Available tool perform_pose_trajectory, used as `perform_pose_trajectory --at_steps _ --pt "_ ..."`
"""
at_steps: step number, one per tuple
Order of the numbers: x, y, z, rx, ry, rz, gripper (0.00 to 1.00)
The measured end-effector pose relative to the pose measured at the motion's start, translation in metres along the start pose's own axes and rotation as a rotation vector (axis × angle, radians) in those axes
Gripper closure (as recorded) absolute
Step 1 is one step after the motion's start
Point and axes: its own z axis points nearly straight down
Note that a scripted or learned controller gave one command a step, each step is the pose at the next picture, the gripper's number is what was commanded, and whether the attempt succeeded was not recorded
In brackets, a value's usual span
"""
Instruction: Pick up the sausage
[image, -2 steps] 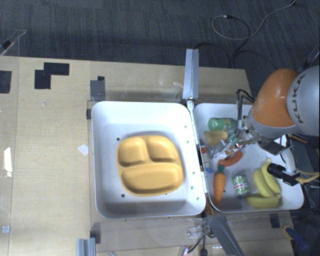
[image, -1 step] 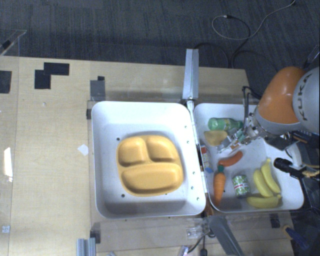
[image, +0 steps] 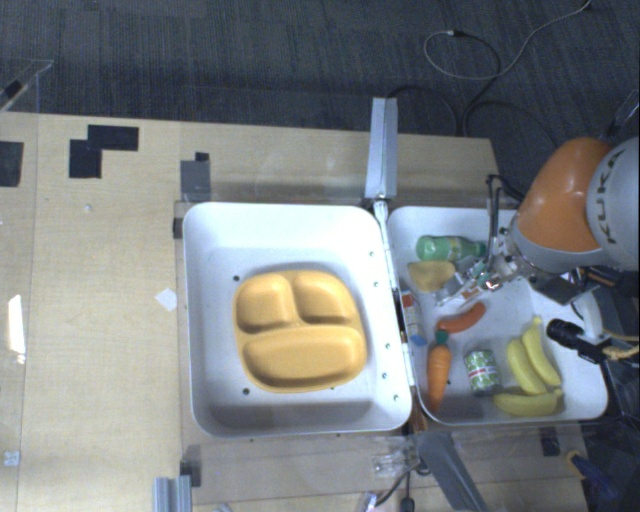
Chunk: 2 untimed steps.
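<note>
The sausage (image: 462, 319) lies in the right bin (image: 592, 404), near its middle, a small reddish piece set at a slant. Around it is a jumble: a carrot (image: 438, 369) just nearer, a green bottle (image: 447, 247) at the far side, a pale yellow piece (image: 432, 275) beside that, a small green can (image: 482, 369) and a bunch of bananas (image: 530, 375) toward the near right corner. It looks like a sorting setup, with all the loose food crowded on one side and the left bin (image: 200, 300) carrying a yellow divided plate (image: 298, 328) on its floor, probably the place things get dropped.

The arm (image: 570, 205) leans in from the right, low over the bin, and the end effector (image: 478, 279) sits just beyond the sausage on its far side, close but seemingly not touching it. Its tip is a blur of metal and wire, so I cannot tell how it stands, and nothing shows held in it. To my eye the pick is not yet made; the tip needs to come slightly nearer and down.
</note>
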Motion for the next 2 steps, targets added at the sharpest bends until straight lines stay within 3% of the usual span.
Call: perform_pose_trajectory --at_steps 1,2 --pt "-0.086 0.021 -0.021 0.048 0.023 -0.109 0.0" --pt "-0.057 0.025 -0.005 0.017 -0.011 -0.241 0.0"
